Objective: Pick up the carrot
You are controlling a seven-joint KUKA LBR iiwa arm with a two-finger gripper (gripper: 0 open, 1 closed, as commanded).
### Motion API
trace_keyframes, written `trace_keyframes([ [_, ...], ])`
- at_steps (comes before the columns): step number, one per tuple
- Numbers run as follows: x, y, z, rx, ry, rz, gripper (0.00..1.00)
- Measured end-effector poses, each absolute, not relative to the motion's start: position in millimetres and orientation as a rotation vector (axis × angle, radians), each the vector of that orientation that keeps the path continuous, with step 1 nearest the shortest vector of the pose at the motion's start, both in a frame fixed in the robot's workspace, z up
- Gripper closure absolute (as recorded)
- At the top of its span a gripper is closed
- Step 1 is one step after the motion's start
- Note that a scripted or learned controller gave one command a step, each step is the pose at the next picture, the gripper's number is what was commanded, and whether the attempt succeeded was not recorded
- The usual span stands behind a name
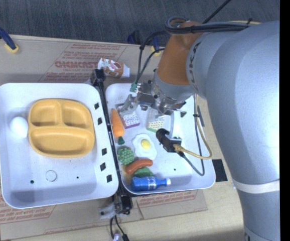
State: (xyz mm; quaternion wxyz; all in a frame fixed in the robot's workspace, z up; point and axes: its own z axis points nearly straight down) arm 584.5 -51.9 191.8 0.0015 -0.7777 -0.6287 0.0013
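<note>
carrot [117, 124]: lies lengthwise against the right bin's [200, 177] left wall; you should expect a light, stiff, smooth toy.
grip: take it across the thick middle.
obstacles: that wall crowds one side; broccoli [125, 155] sits near its tip, egg [145, 145] just beside.
jaws: gripper [144, 115] hangs near, right of the carrot; width — cannot tell.
</note>
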Motion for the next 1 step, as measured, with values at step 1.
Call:
trace_keyframes([
  [1, 558.2, -29.7, 190.8, -2.668, -1.647, 0.008, 0.00],
])
